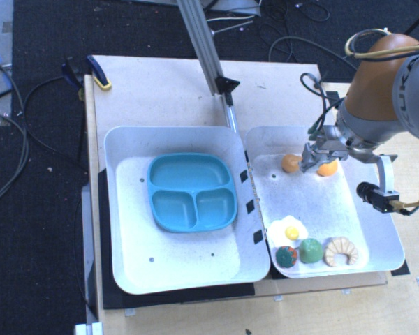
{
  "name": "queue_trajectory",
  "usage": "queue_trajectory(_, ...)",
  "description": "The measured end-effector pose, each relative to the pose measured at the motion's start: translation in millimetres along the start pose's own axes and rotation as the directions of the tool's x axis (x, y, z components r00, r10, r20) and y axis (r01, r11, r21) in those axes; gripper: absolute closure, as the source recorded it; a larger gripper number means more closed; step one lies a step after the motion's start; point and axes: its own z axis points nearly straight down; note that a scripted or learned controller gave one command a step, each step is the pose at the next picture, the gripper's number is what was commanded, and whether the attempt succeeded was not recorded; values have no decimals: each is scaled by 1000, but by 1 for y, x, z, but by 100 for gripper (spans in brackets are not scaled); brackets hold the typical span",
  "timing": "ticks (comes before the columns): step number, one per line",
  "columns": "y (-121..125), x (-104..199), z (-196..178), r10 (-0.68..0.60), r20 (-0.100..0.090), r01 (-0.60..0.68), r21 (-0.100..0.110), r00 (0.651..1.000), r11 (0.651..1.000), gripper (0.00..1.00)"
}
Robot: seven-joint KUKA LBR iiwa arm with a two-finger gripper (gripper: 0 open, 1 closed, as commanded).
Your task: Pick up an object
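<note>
Two orange pieces flank the gripper in the right bin, their line running left-right; whether its pincer is spread, I cannot tell.

I see open floor in the right bin beyond the fried egg, while two orange pieces crowd my hand.

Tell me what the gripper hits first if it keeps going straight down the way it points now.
Probably the floor of the right bin, in the gap between the two orange pieces that the gripper sits between; its height is hard to judge.
</note>
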Motion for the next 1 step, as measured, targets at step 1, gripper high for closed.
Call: queue_trajectory(1, 8, -3, -62, -1, 1, 1, -2, 1000, 1000, 100)
